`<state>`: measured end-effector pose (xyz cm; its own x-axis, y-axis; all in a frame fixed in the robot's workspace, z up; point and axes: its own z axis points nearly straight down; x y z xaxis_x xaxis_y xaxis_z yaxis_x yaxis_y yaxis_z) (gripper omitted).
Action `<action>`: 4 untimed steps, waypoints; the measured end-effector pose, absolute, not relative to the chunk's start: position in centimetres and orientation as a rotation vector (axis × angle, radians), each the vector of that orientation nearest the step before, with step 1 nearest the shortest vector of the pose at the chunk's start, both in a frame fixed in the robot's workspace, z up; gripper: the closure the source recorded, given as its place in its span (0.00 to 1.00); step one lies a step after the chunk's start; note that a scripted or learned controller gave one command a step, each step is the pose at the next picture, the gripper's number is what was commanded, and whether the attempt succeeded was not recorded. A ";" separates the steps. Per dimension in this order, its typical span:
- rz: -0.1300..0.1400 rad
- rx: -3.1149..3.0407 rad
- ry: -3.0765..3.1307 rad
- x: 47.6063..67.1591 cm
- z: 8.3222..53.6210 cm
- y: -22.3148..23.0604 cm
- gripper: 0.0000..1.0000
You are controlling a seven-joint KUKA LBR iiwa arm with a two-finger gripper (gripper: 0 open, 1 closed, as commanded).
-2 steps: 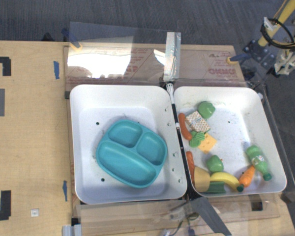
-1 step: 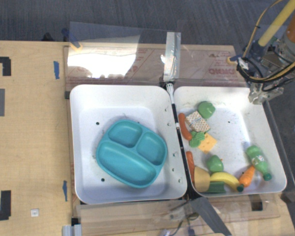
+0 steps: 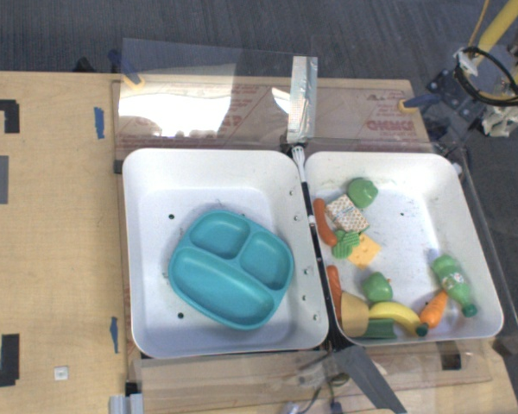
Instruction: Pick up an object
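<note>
Beside the left bin (image 3: 147,231): the right bin (image 3: 479,231), stocked with toy food.
Left bin held a teal divided plate (image 3: 231,268). Right bin held a green bottle (image 3: 453,281) at its right wall, a banana (image 3: 395,315) and carrot (image 3: 432,309) at its near edge, a green pepper (image 3: 361,191) toward its far side. Jaws: state could not be told.

The two bins (image 3: 147,179) look like smooth white plastic with a light gloss. The teal tray (image 3: 231,270) seems matt plastic. The bench (image 3: 43,231) looks like pale, matt wood. The clear sheet (image 3: 181,102) behind is glossy, reflecting light.
</note>
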<state>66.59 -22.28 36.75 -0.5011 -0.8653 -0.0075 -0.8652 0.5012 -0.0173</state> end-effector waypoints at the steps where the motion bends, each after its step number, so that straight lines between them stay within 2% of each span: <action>1: 0.016 -1.684 2.652 66.6 19.4 -21.6 1.00; 2: 0.008 -1.636 2.678 66.3 15.4 -18.0 1.00; 3: -0.014 -1.812 2.550 67.0 25.8 -16.1 1.00; 4: -0.011 -1.816 2.550 66.9 30.5 -17.3 1.00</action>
<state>66.91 -17.34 30.46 -0.3273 -0.9449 -0.0047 -0.9448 0.3273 -0.0122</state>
